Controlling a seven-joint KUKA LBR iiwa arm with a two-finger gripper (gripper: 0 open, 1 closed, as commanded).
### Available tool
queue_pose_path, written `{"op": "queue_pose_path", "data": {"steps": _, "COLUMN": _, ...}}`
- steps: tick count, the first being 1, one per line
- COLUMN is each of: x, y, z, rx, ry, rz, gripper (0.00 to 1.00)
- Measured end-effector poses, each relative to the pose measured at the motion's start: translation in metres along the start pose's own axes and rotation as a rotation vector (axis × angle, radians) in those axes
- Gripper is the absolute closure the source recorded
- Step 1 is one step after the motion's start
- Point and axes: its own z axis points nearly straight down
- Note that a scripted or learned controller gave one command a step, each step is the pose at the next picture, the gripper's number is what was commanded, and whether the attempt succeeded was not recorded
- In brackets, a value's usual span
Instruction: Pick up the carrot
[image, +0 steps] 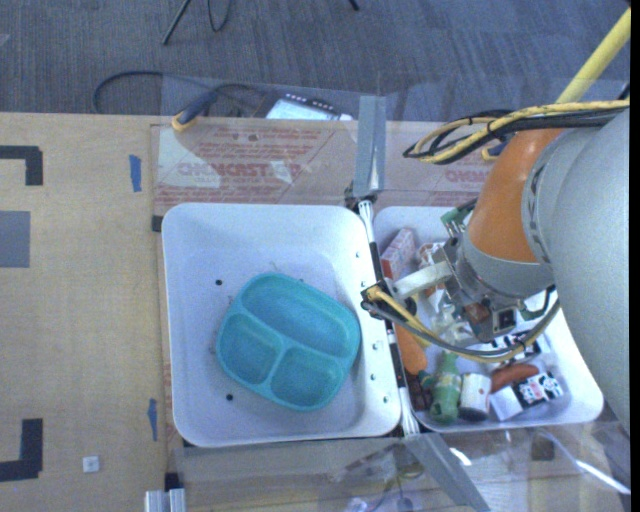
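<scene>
The carrot (409, 347) is an orange, elongated piece lying along the left wall of the right bin (585, 385), partly crossed by a yellow cable. My gripper (447, 308) hangs low over the middle of that bin, just right of and above the carrot. The grey wrist and orange band cover most of the gripper. Nothing can be seen held in it.
A teal divided plate (289, 340) lies in the left bin (190, 300). The right bin also holds a red-and-white carton (400, 250), a green bottle (445, 384), a white can (474, 396), a reddish piece (515, 374) and a black-and-white item (537, 391). Cables loop under the wrist.
</scene>
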Motion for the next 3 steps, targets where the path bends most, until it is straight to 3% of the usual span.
{"op": "queue_pose_path", "data": {"steps": 1, "x": 0.001, "y": -0.001, "z": -0.009, "rx": 0.0, "ry": -0.001, "rz": -0.004, "gripper": 1.0}}
{"op": "queue_pose_path", "data": {"steps": 2, "x": -0.018, "y": 0.02, "z": 0.038, "rx": 0.0, "ry": 0.002, "rz": 0.034, "gripper": 1.0}}
{"op": "queue_pose_path", "data": {"steps": 3, "x": 0.025, "y": 0.095, "z": -0.024, "rx": -0.002, "ry": 0.003, "rz": -0.051, "gripper": 1.0}}
